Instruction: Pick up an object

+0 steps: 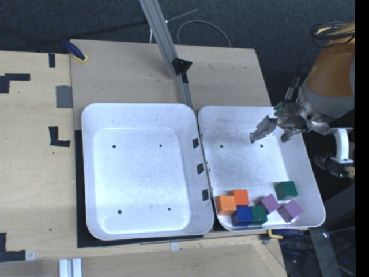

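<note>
And here we are over the right bin (300,154), where the claw (271,128) hangs above the far half of the tray with nothing between its fingers; they look spread apart, one pointing toward the bin's middle and one nearer the wrist. The pickings are all bunched along the near edge, well apart from the claw: an orange block (226,203) touching a darker orange block (240,197), a blue block (244,214) pressed against a green block (259,213), then a purple block (270,201), a second purple block (290,210) and a dark green block (286,189) standing a bit freer. My guess is these are light, rigid cubes with flat, smooth faces, unlikely to be fragile. The dark green one looks the easiest target, taken across two opposite flat sides, since its neighbours leave room for fingers. The left bin (92,154) sits alongside. No brand, label or writing is readable anywhere.
</note>
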`<state>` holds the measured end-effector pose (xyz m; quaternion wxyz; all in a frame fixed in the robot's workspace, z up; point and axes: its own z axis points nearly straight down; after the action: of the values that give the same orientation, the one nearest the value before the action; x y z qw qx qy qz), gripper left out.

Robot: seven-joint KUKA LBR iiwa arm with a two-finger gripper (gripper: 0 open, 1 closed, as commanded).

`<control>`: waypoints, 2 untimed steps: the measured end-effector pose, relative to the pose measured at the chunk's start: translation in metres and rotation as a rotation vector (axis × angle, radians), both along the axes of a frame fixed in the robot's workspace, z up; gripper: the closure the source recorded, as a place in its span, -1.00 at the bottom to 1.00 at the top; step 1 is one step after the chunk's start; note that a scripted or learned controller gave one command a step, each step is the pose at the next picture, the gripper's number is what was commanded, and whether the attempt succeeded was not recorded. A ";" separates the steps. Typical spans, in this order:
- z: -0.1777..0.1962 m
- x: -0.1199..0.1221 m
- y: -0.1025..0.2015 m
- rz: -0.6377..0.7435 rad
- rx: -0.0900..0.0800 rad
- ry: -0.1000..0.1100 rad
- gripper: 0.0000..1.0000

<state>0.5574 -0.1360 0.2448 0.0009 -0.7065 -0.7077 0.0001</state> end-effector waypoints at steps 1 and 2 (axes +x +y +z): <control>0.143 -0.042 0.022 0.001 -0.003 -0.009 -1.00; 0.102 -0.024 0.086 0.004 0.000 0.003 -1.00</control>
<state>0.5339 -0.0505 0.3464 0.0019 -0.7049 -0.7093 0.0013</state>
